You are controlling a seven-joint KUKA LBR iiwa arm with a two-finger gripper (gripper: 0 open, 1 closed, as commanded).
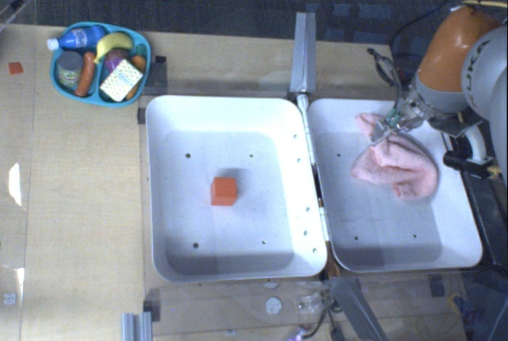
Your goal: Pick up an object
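A crumpled pink cloth (394, 162) lies in the right bin (373, 240), toward its far right side. My gripper (390, 126) sits at the cloth's upper edge, its fingertips down against the fabric, and a fold of the cloth looks drawn up toward them. An orange-red cube (224, 191) rests alone near the middle of the left bin (182, 244). The arm's orange band (452, 50) is above and to the right of the gripper.
A blue tray (59, 86) with a bottle, a banana and several small items stands on the bench at far left. A metal divider post (302, 54) rises between the bins at the back. Cables loop above the arm at top right.
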